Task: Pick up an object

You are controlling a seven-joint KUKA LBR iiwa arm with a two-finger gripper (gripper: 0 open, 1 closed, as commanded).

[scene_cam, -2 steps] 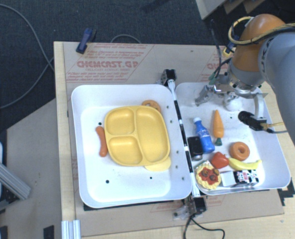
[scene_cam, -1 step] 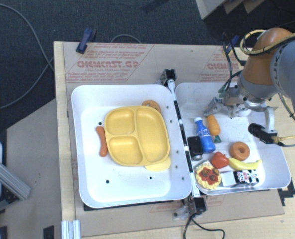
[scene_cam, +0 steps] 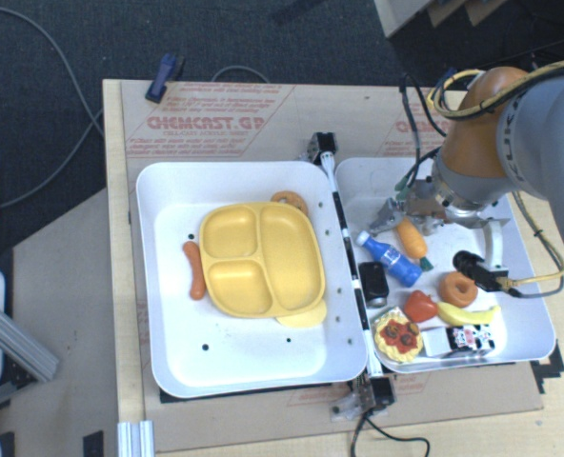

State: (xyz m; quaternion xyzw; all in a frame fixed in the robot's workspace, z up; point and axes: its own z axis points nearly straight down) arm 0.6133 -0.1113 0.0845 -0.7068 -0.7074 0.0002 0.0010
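Note:
My gripper is low over the back of the right bin, under the grey arm with its orange band. An orange oval piece lies right at the gripper's tip, touching or nearly touching it. I cannot tell whether it is held. A blue bottle lies just left of it, on its side. Nearer the front are a brown doughnut, a banana, a red pepper, a small pizza and a black-and-white carton.
The left bin holds a yellow divided plate, an orange sausage at its left and a brown ring behind it. A black block lies by the divider. Cables trail at the right bin's right side.

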